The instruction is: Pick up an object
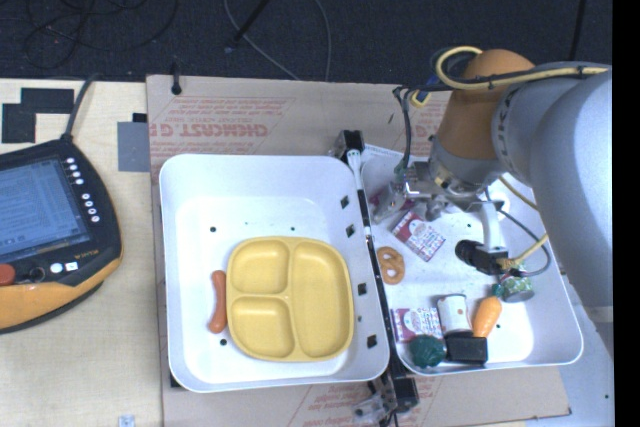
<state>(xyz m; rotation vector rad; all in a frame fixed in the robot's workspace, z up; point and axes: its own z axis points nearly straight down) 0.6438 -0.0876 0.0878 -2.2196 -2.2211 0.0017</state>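
The arm leans in over the right bin (560, 340), its pincer (432, 205) lowered into that bin's far-left part, just above a small red-and-white packet (420, 237). That looks like the thing being aimed at, since the tool hangs nearly over it; whether the pincer is wide, narrow or gripping cannot be told, as the wrist and cabling hide its tip.

The rest of the bin's load lies loose, as if scattered for repeated tries. A brown pretzel (391, 264) rests near the bin's left wall, a second flat packet (415, 321) and a small white cylinder with a dark cap (453, 311) sit toward the near edge, with a dark green lump (427, 351) and a black block (466, 349) at the near wall. An orange carrot-shaped toy (486, 316) lies beside them.

The left bin (190, 215) carries a yellow divided plate (290, 298), smooth moulded plastic with three compartments, and a small orange sausage-shaped piece (217, 301) just beside its left rim. The packets are thin and flat, probably awkward to pinch from above; the rounder toys would offer more purchase.
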